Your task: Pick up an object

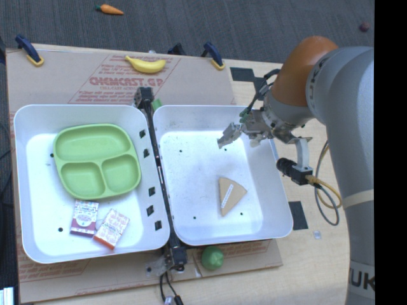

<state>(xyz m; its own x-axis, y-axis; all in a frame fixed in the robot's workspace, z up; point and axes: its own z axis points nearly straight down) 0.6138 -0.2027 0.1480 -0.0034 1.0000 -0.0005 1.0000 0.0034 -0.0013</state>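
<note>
The wedge (230, 194) lies in the right bin (267, 224) on the bench (251, 75); the hand (230, 136) hovers, fingers apart.

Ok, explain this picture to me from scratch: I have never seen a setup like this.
One camera looks down at a slant on a bench. The big grey machine with the orange band is a robot arm reaching in from the right. At its tip is a two-finger claw, hanging above the right bin with nothing between its fingers. That bin holds a tan wedge. The left bin holds a green divided plate and two small packets. A toy banana lies on the cardboard behind the bins, a green ball sits in front of them, and a carrot lies on the floor.
</note>
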